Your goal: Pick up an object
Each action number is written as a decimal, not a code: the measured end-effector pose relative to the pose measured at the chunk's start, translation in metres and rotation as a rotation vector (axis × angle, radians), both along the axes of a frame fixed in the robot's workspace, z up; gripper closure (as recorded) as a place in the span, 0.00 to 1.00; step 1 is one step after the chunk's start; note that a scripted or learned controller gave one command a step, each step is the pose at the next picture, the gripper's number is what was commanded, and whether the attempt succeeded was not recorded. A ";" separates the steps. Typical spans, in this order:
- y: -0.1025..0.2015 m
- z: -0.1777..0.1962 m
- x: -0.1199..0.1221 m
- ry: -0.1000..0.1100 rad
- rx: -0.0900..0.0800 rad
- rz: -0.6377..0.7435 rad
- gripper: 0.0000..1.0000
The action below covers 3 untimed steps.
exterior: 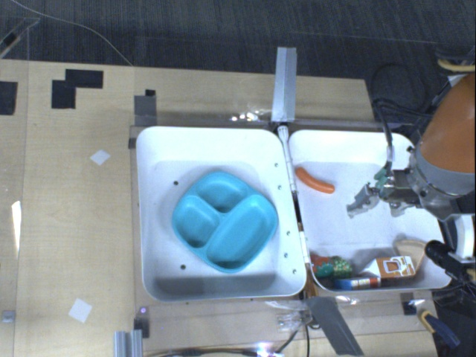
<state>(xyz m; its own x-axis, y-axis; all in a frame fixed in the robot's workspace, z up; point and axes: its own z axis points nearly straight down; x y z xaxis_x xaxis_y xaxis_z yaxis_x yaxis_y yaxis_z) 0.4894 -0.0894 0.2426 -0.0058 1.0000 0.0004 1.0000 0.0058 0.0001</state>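
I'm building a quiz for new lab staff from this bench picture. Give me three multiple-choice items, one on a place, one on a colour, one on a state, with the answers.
1. Where does the divided plate lie?
A. In the left bin
B. In the right bin
C. On the bench outside the bins

2. What colour is that plate?
A. Red
B. Blue
C. Yellow

3. What is between the fingers of the gripper?
A. The orange carrot-like toy
B. The small carton
C. Nothing

Answers:
1 A, the plate sits on the floor of the left bin.
2 B, all of its compartments are light blue.
3 C, the gripper hangs over bare floor of the right bin, with the orange carrot-like toy and the small carton lying apart from it.
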 end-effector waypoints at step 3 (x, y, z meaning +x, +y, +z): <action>-0.106 -0.154 0.002 -0.011 -0.003 0.131 0.00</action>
